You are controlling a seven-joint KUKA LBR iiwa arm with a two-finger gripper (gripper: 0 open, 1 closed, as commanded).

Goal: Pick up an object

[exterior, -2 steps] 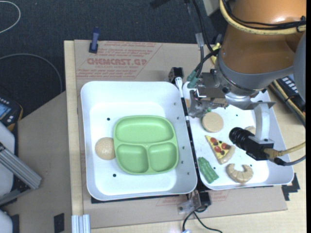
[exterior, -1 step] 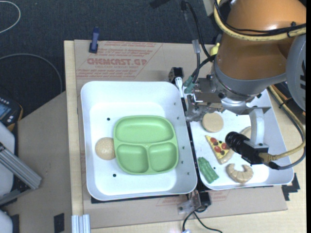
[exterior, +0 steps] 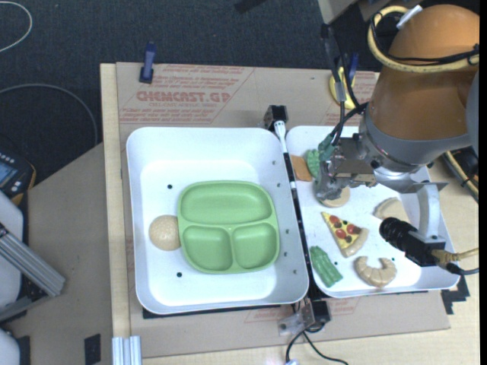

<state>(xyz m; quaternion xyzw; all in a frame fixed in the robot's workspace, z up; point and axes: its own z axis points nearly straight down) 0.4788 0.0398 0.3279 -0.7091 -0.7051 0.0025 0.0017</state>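
Note:
My gripper [exterior: 329, 187] is low in the right bin [exterior: 434, 280], near its left side. It stands right over a small round tan piece [exterior: 335, 198], which peeks out beneath it. A toy pizza slice [exterior: 344, 232] lies just in front of that piece. Near the bin's front lie a tan croissant [exterior: 377, 271] and a green ribbed piece [exterior: 325, 267]. A green leafy piece [exterior: 313, 161] and a brown flat piece [exterior: 302, 169] sit by the bin's left wall, behind the gripper. The arm hides much of the bin's back.
The left bin [exterior: 144, 173] holds a green divided plate [exterior: 227, 226] with a beige round bun [exterior: 163, 233] touching its left edge. A pale curved piece [exterior: 386, 206] lies to the right of the gripper. The divider between the bins runs close to the gripper's left.

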